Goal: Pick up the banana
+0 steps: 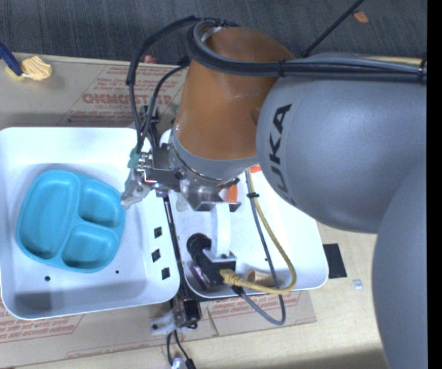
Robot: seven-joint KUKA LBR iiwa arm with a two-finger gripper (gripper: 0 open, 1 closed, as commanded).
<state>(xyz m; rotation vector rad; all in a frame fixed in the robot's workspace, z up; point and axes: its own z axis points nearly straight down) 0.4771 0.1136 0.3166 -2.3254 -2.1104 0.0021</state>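
Arm (320,137): grey with an orange band, enters from 3 o'clock and covers most of the right bin (313,244).
Tool (205,187): lies under the wrist, above the seam between the two bins; whether it is spread or pressed together cannot be told.
Banana: cannot be located; the arm hides most of the right bin's floor.
Left bin (5,206): white and shallow, at 9 o'clock of the wrist.
Blue tray (71,220): three compartments, lying flat in the left bin, well apart from the tool.
Cables (267,283): black and tan, looping over the right bin's near edge at 6 o'clock.
Tabletop (90,91): cardboard sheet with red print under both bins.
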